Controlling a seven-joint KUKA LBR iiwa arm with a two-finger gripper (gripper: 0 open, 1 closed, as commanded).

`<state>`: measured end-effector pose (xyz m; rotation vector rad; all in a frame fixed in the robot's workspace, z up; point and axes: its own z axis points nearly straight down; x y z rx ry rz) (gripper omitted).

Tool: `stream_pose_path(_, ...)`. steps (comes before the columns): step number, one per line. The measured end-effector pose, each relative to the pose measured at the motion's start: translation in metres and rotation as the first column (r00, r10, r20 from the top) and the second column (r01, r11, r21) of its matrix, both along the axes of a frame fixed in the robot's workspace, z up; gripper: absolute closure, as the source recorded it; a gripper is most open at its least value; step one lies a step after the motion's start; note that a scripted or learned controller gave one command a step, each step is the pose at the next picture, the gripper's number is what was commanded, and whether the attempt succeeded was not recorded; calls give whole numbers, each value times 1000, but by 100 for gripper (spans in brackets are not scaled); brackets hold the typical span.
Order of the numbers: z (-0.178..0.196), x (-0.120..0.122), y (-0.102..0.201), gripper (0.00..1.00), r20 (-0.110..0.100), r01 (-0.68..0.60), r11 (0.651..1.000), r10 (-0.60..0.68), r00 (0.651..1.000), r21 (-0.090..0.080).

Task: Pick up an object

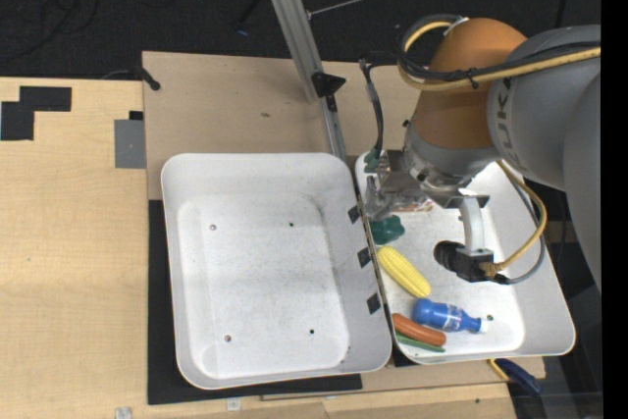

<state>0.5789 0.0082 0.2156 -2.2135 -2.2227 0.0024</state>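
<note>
**Objects gathered in the right bin, jaws lowered at its left wall**

Objects are seen in the right bin (pixel 549 334) in the camera view: a yellow corn cob (pixel 404 270) lies at a slant near the bin's left wall, a blue bottle (pixel 446 316) lies below it, and an orange carrot-like piece (pixel 420 330) rests at the bin's near edge, just beside the bottle. A teal item (pixel 389 230) is seen above the corn cob, directly under the jaws (pixel 385 201). Whether the jaws are spread or pressed together cannot be told, as they are masked by the wrist hardware. The grey arm (pixel 549 103) is seen reaching in from the right. The left bin (pixel 186 182) sits alongside on the surface (pixel 69 240).
</note>
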Motion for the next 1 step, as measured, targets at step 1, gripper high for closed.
stream_pose_path(1, 15, -20, 48, 100, -1, 0, 1000, 0, 1000, 0)
